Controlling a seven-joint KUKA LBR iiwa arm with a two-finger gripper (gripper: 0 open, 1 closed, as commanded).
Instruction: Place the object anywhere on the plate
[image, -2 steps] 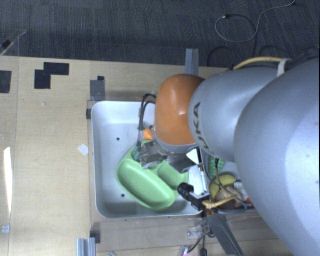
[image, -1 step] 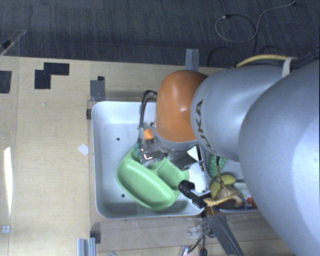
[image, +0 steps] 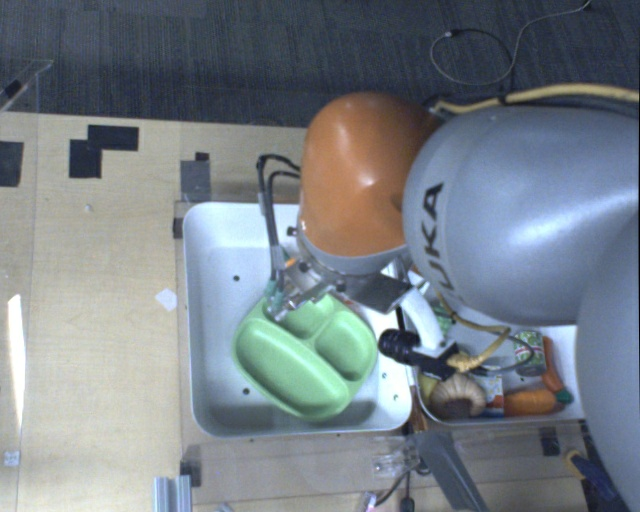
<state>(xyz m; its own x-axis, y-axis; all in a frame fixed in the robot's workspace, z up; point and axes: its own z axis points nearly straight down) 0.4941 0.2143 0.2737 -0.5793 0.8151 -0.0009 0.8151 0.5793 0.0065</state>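
Where the left bin (image: 215, 300) sits, pale-green plate (image: 290, 368), three compartments.

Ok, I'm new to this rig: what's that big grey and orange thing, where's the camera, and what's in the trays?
The grey and orange bulk is a KUKA robot arm reaching in from the right. One camera looks down at a slant from above the bench. The arm's hand sits low at the upper-left edge of a green divided plate, lying in the left white bin. The right bin, partly hidden, holds an orange carrot-like piece and a brown round thing. Whether the hand holds anything, I cannot tell.
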